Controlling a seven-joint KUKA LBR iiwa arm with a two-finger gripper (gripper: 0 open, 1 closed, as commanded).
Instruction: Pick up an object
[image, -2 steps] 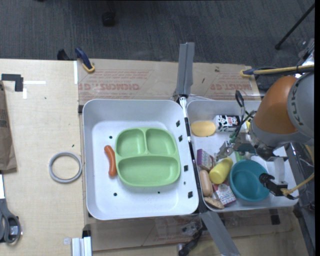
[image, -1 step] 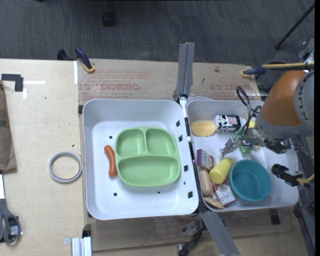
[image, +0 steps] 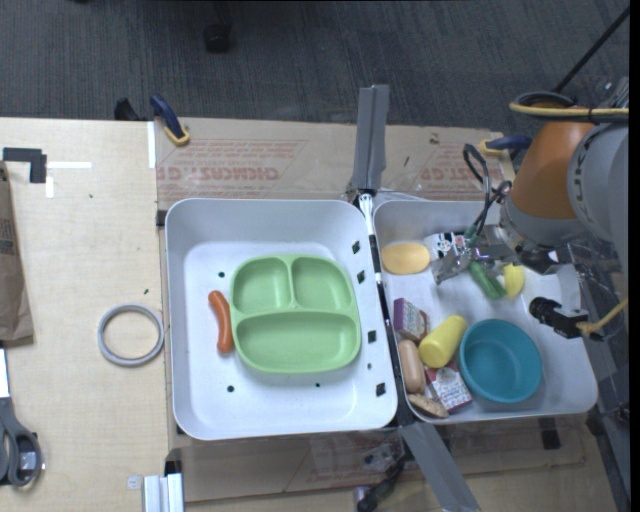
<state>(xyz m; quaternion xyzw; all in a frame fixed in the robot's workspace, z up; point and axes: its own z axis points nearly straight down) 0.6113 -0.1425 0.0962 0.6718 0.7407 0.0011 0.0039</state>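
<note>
My gripper (image: 455, 265) hangs low over the back of the right bin (image: 578, 398), its metal fingers pointing left. A green object (image: 488, 279) and a small yellow piece (image: 514, 279) lie right beside it, under the wrist. A yellow rounded item (image: 405, 258) sits just left of the fingers. Nearer the front lie a yellow cylinder (image: 442, 341), a teal bowl (image: 500, 362), a purple packet (image: 409, 320), a hot dog bun (image: 409, 365) and a small red-and-white packet (image: 451, 389). I see nothing between the fingers.
The left bin (image: 190, 330) holds a green divided plate (image: 295, 313) and an orange carrot-like stick (image: 221, 321). A grey ring (image: 131, 333) lies on the bench to the left. A divider post (image: 371, 140) stands between the bins at the back.
</note>
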